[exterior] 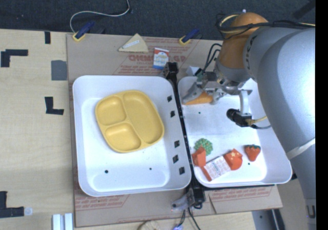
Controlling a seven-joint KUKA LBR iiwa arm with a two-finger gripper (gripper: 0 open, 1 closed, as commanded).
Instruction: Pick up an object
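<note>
Seemingly you are at the grasp itself, with the lift yet to come: the pincer [205, 92] is down in the far corner of the right bin [277, 175], right at an orange wedge-shaped piece [199, 100] that looks like toy food (a carrot or a cheese slice, too small to tell). That piece lies on the bin floor close to the divider between the two bins, and the grey tips sit over its upper edge. Whether the tips are apart or together on it I cannot tell from this slant, so do not count the piece as held. Nothing is raised off the floor as far as you can see, so the whole pick remains to be done. The rest of the right bin's load lies well apart, along its near side: a green broccoli piece [203, 145], a red block [199, 158] just beside it, a white packet [217, 168], an orange-red toy [233, 159] and a strawberry [252, 151]. The left bin [87, 172] carries a yellow divided tray [129, 120]. As for pose, the arm [287, 80] comes in from the right and bends steeply down, its orange band [238, 39] over the far rim, wrist tilted toward the divider.
</note>
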